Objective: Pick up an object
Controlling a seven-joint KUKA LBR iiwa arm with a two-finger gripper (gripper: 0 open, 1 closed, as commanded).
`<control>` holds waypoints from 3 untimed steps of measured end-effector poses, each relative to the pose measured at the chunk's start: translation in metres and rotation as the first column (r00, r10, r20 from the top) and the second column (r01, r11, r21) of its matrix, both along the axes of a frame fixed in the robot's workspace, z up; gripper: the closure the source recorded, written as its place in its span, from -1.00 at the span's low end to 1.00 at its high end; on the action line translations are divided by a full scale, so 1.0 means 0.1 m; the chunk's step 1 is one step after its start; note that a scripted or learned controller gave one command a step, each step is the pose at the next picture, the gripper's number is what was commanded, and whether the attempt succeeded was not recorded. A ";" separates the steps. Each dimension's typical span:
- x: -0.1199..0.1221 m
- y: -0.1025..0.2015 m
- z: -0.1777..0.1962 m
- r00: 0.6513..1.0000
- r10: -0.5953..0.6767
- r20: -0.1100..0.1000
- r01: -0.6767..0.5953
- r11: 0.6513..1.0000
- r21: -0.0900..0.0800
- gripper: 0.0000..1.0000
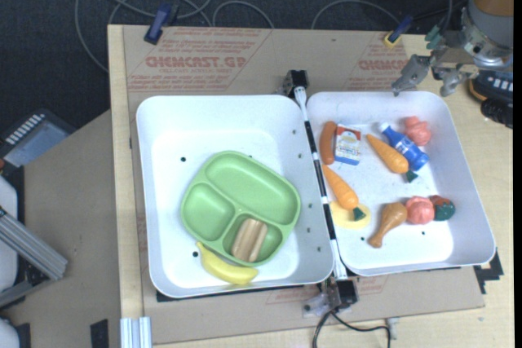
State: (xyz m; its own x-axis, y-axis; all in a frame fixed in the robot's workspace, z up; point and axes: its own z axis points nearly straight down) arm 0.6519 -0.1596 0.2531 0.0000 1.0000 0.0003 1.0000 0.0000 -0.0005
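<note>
A grey robot arm reaches in from the upper right, its body cut off by the frame edge, and its gripper (431, 74) hangs above the back rim of the right bin (469, 200), two fingers spread apart with nothing between them. Below it the bin holds a scatter of toy food: a hot dog (328, 143) against the left wall, a small carton (348, 146) just beside it, two carrots (387, 155) (342, 188), a blue bottle (404, 146) partly under a pink piece (417, 129) that is hard to identify, a drumstick (387, 222), and what may be a strawberry (421, 210) touching a dark green item (443, 209). A yellow piece (347, 216) lies half hidden beneath the lower carrot. In the left bin (163, 134) sits a green divided plate (236, 204) with a bread roll (249, 240) in one compartment; a banana (224, 268) lies tucked partly under the plate's front edge.
</note>
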 end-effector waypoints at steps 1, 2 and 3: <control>-0.07 -0.30 -1.26 1.000 0.000 0.002 0.000 1.000 -0.001 -1.00; -0.24 0.10 -1.69 1.000 0.001 -0.001 -0.001 1.000 0.000 -1.00; -0.55 0.07 -1.68 1.000 0.000 -0.001 0.000 1.000 0.000 -1.00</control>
